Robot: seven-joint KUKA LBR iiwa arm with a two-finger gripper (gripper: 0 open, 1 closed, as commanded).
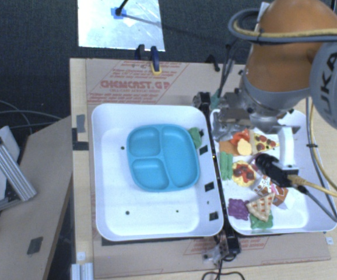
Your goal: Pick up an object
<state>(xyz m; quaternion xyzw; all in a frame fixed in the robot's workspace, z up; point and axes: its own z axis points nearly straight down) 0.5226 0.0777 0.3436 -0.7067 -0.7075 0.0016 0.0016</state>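
Several toy foods lie in the right bin (pixel 308 212): a pizza slice (pixel 251 140), a round red and yellow piece (pixel 244 172), purple grapes (pixel 237 208), a tan waffle wedge (pixel 260 205) and a green piece (pixel 225 163). My gripper (pixel 251 126) hangs over the far end of this bin, just above the pizza slice. The grey and orange wrist hides most of it. Nothing can be seen held in it.
The left bin (pixel 116 214) holds a blue divided plate (pixel 160 157), with a small green piece (pixel 195 136) at its right edge. A black connector with a yellow cable (pixel 276 171) crosses the toy pile. The bins' shared wall (pixel 215 168) runs between them.
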